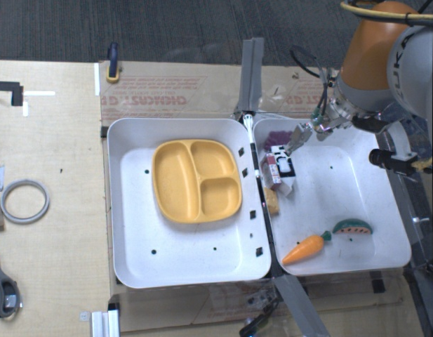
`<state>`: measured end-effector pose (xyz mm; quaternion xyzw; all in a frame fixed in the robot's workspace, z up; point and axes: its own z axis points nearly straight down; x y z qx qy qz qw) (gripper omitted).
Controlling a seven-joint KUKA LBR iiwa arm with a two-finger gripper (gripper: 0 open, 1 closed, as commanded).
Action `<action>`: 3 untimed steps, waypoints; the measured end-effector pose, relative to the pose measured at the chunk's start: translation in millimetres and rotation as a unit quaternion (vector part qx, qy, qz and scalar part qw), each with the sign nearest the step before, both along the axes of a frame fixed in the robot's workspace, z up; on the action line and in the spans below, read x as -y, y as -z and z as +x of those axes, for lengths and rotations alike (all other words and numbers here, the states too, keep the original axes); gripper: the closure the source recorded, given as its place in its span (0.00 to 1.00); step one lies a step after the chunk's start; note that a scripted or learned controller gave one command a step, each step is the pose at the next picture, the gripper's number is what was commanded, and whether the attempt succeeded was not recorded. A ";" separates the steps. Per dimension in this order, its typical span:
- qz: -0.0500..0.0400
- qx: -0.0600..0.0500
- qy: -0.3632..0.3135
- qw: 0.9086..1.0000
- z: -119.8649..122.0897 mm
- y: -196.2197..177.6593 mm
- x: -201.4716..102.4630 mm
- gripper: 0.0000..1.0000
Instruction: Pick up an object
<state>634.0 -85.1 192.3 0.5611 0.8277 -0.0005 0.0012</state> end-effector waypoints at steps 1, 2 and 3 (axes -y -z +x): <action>0.000 -0.001 0.175 0.985 24.9 52.8 27.6 0.00; 0.003 0.013 0.254 0.967 33.1 84.8 16.2 0.00; 0.001 0.016 0.142 0.990 -76.6 85.5 14.1 0.00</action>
